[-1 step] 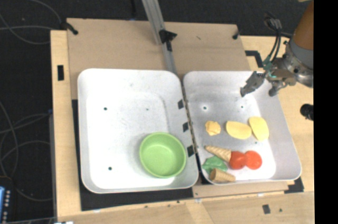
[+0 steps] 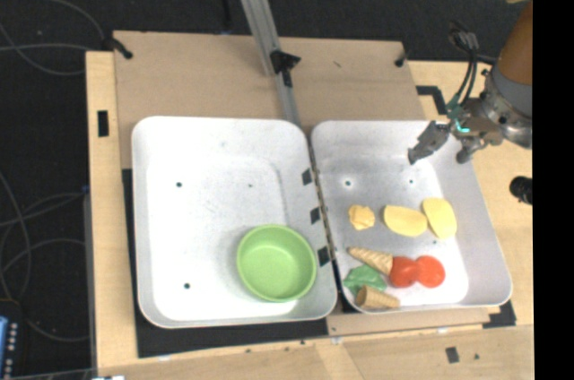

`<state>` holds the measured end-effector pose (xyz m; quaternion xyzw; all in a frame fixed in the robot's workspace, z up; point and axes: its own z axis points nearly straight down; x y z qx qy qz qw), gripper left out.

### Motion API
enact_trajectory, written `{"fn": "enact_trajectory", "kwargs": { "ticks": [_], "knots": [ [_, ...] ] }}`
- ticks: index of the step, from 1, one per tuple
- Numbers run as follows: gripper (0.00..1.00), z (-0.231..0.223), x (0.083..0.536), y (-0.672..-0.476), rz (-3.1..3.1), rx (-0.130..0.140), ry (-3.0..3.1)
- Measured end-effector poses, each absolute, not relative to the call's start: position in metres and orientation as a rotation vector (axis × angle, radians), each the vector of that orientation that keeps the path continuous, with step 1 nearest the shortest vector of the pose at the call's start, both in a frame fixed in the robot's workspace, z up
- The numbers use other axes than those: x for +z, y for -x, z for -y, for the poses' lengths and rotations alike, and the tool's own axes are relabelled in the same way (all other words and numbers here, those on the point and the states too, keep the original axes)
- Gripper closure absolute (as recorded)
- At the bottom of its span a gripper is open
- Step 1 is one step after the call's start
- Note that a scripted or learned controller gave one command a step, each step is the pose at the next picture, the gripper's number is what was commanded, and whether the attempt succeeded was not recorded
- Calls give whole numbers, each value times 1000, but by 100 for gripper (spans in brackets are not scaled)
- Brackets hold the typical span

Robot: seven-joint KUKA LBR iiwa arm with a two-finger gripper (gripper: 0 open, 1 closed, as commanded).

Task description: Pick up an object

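Observation:
The right bin (image 2: 359,150) holds several toy foods along its near side: a small yellow piece (image 2: 361,216), two larger yellow pieces (image 2: 404,220) (image 2: 439,217), a red tomato (image 2: 418,272), two cones (image 2: 370,259) (image 2: 377,298) and a green leaf (image 2: 362,277). My gripper (image 2: 444,149) hangs over the bin's far right corner, above and behind the yellow pieces. Its two dark fingers (image 2: 421,147) are spread apart, open, with nothing between them.
A green bowl (image 2: 276,262) sits in the near right part of the left bin (image 2: 188,181). A metal post (image 2: 256,2) rises at a slant behind the two bins. Cables trail over the dark floor at the left.

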<state>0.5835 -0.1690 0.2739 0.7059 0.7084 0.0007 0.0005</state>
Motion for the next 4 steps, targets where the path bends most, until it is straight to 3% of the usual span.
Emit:
{"fn": "enact_trajectory", "kwargs": {
  "ticks": [3,4],
  "knots": [
    [0,159,122,-581,-2221,-8,-2225],
    [100,160,137,-583,-2213,4,-2226]
  ]
}}
